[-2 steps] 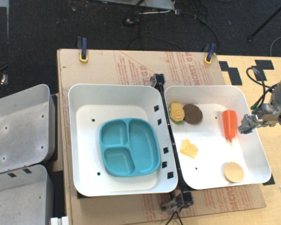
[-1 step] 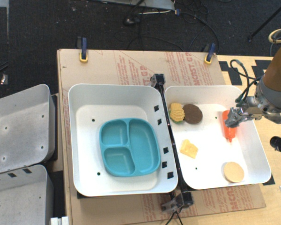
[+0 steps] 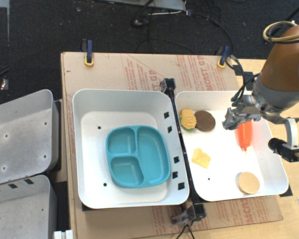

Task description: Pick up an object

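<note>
Camera view looks down on the cardboard-topped bench (image 3: 119,68) with two shallow white bins side by side. The left white bin (image 3: 84,133) carries a teal plastic divided plate (image 3: 138,156), lying flat in the middle with three compartments. The right white bin (image 3: 274,178) holds the loose pieces, spread apart so each can be reached singly: a yellow ridged corn-like toy (image 3: 188,119) touching a dark brown round disc (image 3: 205,121) near the far wall, a yellow cheese-like wedge (image 3: 201,158) toward the middle, a tan round cookie-like disc (image 3: 249,182) near the front, and an orange carrot-shaped toy (image 3: 244,135) lying lengthwise.

The arm's pincer (image 3: 237,117) hangs over the right bin at the carrot's upper end, probably lining up for it. Whether it is released or clenched I cannot tell; nothing is visibly lifted.
</note>
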You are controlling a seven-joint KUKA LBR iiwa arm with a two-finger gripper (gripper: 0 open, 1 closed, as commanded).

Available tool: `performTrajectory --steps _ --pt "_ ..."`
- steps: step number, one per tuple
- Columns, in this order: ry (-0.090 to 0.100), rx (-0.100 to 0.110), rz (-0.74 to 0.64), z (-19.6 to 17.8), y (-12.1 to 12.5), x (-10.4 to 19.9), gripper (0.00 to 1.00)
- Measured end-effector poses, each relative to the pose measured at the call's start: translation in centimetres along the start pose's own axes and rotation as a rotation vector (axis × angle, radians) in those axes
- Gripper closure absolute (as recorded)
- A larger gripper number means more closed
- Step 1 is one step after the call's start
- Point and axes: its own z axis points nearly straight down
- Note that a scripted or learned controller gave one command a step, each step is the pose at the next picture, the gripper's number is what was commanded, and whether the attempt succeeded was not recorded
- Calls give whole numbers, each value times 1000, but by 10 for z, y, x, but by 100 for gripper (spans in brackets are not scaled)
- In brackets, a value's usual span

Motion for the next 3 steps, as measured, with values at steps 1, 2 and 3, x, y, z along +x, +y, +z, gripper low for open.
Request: performTrajectory --steps 1,2,3 --pt "0 1 1 -8 12 50 100" --pt "0 1 1 6 26 101 100" --pt "1 -1 -2 1 47 159 100"
